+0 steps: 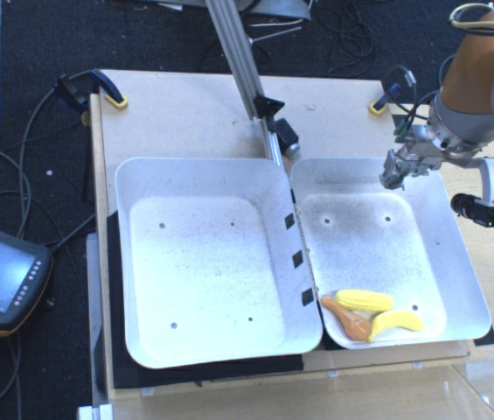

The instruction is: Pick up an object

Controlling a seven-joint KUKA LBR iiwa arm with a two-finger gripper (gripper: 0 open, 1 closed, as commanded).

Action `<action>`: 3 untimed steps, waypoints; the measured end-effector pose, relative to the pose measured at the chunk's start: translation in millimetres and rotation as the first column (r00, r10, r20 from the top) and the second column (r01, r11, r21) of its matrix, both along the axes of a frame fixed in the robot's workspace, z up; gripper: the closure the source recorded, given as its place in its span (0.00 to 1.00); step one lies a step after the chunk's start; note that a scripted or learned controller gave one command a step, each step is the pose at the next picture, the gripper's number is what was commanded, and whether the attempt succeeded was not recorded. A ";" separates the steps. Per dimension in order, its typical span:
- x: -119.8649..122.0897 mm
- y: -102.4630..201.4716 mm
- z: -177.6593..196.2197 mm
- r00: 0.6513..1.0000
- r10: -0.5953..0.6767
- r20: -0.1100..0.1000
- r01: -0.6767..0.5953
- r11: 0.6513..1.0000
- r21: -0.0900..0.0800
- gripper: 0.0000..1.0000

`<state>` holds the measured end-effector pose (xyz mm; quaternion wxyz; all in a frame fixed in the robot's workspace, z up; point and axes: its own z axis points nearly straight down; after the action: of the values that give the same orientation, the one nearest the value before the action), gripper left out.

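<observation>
In the right bin (430, 234), near its front edge, lie three small items close together: a yellow corn cob (365, 300), a yellow banana (397, 322) and an orange-brown spoon-shaped piece (350, 319). My gripper (393, 177) hangs over the back rim of the right bin, far behind those items, with nothing visibly in it. The orange-banded wrist (478, 73) rises above it at the right.
The left bin (203, 261) sits beside the right one, with a row of black clips (297, 256) along the shared wall. A slanted aluminium rail (242, 55) crosses the bench behind the bins. A teach pendant (2, 278) lies on the floor at left.
</observation>
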<state>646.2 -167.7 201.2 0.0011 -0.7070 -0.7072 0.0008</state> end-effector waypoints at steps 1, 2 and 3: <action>-0.6 50.4 1.4 1.000 0.004 0.003 -0.004 1.000 0.001 1.00; -7.3 105.5 15.7 1.000 0.004 0.004 -0.004 1.000 0.001 1.00; -12.1 152.6 15.9 1.000 0.004 0.003 -0.004 1.000 0.001 1.00</action>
<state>634.1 -15.0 217.1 0.0004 -0.7056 -0.7086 -0.0003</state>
